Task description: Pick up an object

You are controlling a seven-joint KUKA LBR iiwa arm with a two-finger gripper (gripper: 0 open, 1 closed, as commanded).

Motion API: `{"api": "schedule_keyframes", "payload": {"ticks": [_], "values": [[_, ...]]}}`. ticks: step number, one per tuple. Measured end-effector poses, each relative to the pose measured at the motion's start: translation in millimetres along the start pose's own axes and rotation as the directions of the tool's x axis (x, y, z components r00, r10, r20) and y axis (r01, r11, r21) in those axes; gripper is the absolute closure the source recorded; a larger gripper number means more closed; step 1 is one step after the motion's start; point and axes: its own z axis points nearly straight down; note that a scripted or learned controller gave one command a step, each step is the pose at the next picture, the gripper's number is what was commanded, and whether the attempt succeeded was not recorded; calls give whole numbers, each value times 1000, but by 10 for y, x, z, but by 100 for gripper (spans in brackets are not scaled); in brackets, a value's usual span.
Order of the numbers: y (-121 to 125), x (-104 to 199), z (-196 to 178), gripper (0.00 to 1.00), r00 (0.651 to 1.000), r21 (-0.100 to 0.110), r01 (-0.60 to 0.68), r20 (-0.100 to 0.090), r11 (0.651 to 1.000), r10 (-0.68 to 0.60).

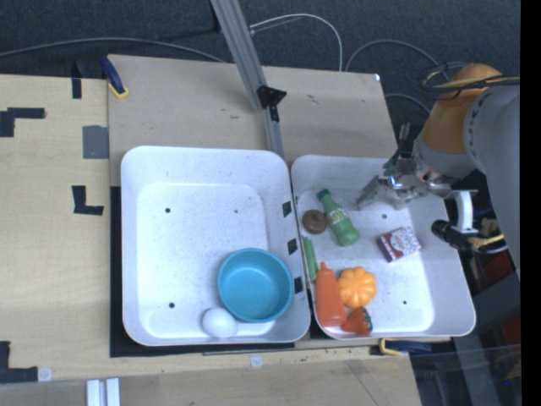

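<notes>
The KUKA iiwa arm (490, 134) is built of smooth, rounded grey segments, with a glossy orange band (452, 112) wrapped around the link above the wrist. A thin dark cable loops over the top of the orange section. Below the band the wrist narrows to a cluster of silvery metal parts carrying the gripper (372, 194), with a small green spot on the mount. A white bracket with black fittings sits beside the wrist.
</notes>
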Motion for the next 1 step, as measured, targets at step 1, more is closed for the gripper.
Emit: {"api": "schedule_keyframes", "payload": {"ticks": [1], "values": [[15,4,-139,100,1000,-4,1,1,1000,-1]]}}
